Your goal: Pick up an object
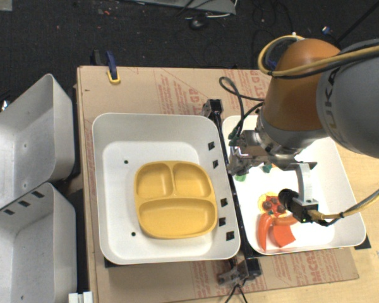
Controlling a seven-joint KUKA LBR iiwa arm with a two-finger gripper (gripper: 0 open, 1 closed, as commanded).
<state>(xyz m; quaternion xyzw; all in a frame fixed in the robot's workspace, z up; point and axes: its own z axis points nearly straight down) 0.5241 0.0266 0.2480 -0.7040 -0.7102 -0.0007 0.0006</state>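
Your arm [316, 100] reaches in from the right and hangs over the right bin [347, 232], its wrist low above the bin's left half — the side where the pickable things lie. The gripper [265, 160] sits beneath the orange band, and its own bulk hides its underside, so you cannot tell how it is set or whether anything is in it.

The likely targets lie toward the bin's front: an orange-red piece [275, 232] flat on the floor, and just behind it a small yellow and red item [270, 203], the two touching or nearly so. A black cable fitting [297, 206] hangs right beside them, which could crowd a descent there. A bit of green [266, 167] peeks out under the wrist.

The left bin [110, 137] holds a yellow divided plate [175, 199], lying flat at its middle — well apart from the arm and, by my judgement, not the present aim.
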